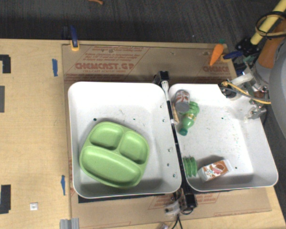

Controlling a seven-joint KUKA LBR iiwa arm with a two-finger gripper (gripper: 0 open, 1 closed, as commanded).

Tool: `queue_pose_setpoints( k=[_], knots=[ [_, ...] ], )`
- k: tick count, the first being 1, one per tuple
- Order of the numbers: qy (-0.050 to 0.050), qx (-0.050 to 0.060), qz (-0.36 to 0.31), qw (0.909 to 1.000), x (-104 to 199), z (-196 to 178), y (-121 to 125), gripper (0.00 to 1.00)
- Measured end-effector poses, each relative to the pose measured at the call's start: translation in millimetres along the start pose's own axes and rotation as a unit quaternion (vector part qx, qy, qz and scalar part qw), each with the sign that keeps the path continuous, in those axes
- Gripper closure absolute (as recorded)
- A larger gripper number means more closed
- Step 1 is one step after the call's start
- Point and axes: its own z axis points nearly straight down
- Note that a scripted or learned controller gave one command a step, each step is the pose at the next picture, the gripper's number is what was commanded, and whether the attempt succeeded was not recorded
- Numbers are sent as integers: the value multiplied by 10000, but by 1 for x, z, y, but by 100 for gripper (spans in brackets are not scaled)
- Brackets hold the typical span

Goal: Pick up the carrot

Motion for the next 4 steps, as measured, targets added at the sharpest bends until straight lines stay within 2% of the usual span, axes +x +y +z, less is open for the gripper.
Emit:
queue_pose_setpoints(
  k=[1,2,3,4],
  knots=[
    [1,1,-30,10000,1,-11,-1,100],
    [-1,-1,-52,10000,2,-21,-2,100],
    [7,6,51,10000,-38,-80,-88,100],
    [24,-12,-211,9998,8,-119,-151,100]
  ],
)
